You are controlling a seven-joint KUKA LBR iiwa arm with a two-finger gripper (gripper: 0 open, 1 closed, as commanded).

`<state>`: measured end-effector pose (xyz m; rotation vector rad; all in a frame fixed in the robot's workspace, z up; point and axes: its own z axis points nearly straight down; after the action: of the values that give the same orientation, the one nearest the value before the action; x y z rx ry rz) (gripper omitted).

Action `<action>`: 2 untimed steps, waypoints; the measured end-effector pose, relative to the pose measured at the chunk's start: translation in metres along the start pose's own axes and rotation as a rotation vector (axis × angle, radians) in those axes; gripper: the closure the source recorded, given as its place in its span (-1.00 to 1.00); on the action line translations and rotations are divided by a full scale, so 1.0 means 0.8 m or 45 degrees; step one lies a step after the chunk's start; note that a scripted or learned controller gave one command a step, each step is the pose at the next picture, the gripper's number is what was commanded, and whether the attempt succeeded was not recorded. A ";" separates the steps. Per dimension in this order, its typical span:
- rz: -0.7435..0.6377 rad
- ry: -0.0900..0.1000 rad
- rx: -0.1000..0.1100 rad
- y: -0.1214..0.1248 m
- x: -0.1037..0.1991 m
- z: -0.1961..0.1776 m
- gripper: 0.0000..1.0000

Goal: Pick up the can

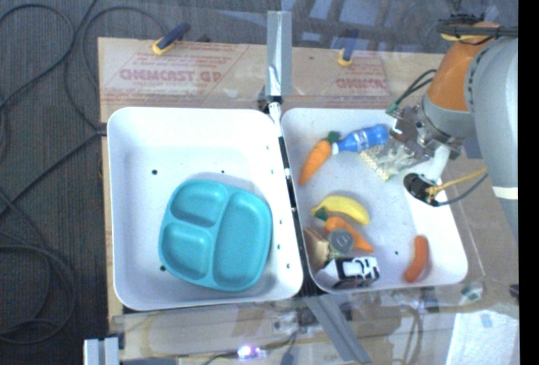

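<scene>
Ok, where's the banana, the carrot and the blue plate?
banana (342, 207), camera view, middle of its yellow curve.
carrot (316, 159), camera view, middle of its orange body.
blue plate (217, 233), camera view, ridge between its compartments.

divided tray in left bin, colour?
Turquoise blue, plain; the divided tray shows clearly in the camera view.

**Crowded right bin, roomy left**

My gripper (402, 154) hangs low over the right bin's (455, 224) far side, with the blue bottle (364, 138) and carrot (316, 159) just beside me. Toward the near wall the can (342, 243) is hemmed in: banana (343, 207) behind it, orange pieces (358, 238) touching it, a black-and-white thing (357, 269) in front. Bare floor lies between that cluster and the sausage (416, 258) at the right. The left bin (135, 152) offers open floor around the teal tray (217, 234).
</scene>
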<state>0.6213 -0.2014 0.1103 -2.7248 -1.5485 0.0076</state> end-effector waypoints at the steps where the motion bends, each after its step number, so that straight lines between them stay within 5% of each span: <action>1: 0.084 -0.003 -0.010 -0.024 0.076 -0.118 1.00; 2: 0.199 -0.005 -0.009 0.050 0.028 -0.141 1.00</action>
<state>0.6676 -0.2032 0.2226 -2.8457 -1.3344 0.0087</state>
